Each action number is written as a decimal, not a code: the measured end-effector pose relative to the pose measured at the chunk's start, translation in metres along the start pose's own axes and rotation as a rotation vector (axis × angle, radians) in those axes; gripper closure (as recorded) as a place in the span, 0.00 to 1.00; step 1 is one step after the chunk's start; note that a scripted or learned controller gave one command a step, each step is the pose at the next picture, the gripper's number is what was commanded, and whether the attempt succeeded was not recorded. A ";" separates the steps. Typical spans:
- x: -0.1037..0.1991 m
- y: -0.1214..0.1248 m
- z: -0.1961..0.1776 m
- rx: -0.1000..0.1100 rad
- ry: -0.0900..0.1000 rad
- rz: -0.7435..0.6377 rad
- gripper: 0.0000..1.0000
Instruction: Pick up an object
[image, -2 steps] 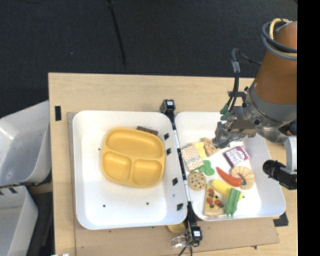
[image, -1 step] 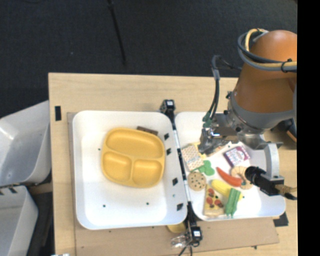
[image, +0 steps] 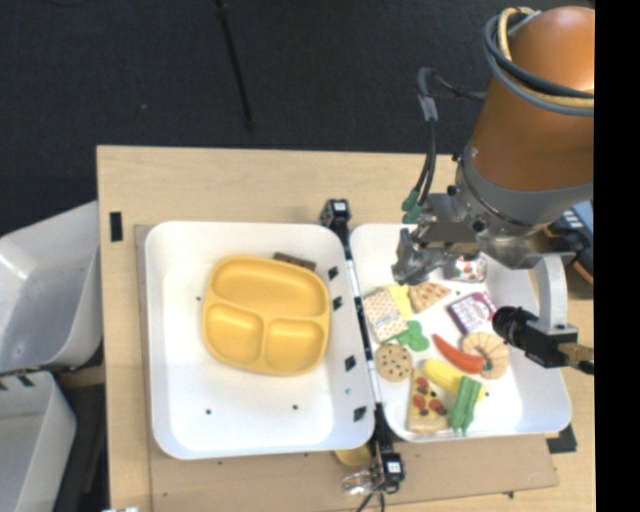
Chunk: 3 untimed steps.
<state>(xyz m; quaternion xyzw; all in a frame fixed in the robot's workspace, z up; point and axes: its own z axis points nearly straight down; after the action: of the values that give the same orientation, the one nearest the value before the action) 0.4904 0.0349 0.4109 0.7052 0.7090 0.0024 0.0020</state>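
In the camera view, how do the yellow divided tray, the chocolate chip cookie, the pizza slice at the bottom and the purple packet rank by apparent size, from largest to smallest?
1. yellow divided tray, by far the largest.
2. pizza slice.
3. chocolate chip cookie and purple packet: these look about alike, so I do not rank them.

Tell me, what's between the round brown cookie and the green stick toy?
In the camera view, a yellow banana-shaped toy lies between the round brown cookie and the green stick toy.

Toy foods (image: 440, 350) heaped, right bin (image: 535, 405)
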 end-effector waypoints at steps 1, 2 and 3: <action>0.003 0.000 -0.018 0.003 -0.001 0.002 1.00; 0.011 0.000 -0.081 -0.002 0.000 0.002 1.00; -0.050 -0.002 0.014 0.015 -0.004 0.011 1.00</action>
<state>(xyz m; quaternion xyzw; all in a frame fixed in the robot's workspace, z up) 0.4891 -0.0155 0.3965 0.7090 0.7052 -0.0041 -0.0019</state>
